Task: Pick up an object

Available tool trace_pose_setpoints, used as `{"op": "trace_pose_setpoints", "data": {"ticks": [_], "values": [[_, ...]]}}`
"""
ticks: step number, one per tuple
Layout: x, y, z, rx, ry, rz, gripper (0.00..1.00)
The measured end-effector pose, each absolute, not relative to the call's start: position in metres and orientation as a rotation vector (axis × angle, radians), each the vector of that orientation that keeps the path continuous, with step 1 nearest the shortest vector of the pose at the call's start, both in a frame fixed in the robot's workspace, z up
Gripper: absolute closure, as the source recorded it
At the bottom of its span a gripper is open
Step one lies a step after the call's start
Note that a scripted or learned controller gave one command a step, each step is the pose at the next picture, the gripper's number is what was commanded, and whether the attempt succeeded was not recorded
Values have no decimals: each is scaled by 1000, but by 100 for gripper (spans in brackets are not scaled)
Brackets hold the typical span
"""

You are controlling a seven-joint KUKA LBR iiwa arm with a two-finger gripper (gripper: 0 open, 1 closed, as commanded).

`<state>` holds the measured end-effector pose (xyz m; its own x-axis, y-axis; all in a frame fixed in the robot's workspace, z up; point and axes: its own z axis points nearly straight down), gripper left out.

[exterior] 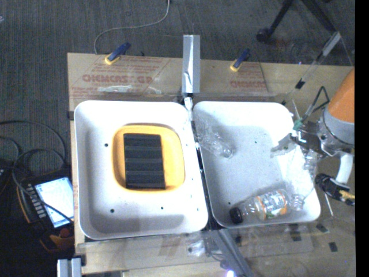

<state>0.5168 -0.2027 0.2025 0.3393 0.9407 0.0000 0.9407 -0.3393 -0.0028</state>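
A clear plastic bottle (267,204) with a black cap lies on its side at the front of the right bin (253,126). A crumpled piece of clear plastic (212,143) rests by that bin's left wall. In the left bin (92,126) a yellow rectangular object with a black ribbed top (147,158) lies flat. My gripper (300,142) hangs over the right bin's right edge, above and to the right of the bottle and apart from it. Glare and clutter blur its tip.
The arm's orange band (353,100) and grey wrist stand at the far right. A metal post (191,68) rises behind the gap between the bins. Blue-and-yellow clamps (117,53) hold the board at the back. Cables and a device (49,198) lie on the floor to the left.
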Motion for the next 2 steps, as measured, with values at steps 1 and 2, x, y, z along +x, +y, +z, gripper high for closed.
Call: {"op": "trace_pose_setpoints", "data": {"ticks": [1,2], "values": [[484,-214,211,-2473,-1935,2,0],[496,-208,181,-2319,-2115,2,0]]}}
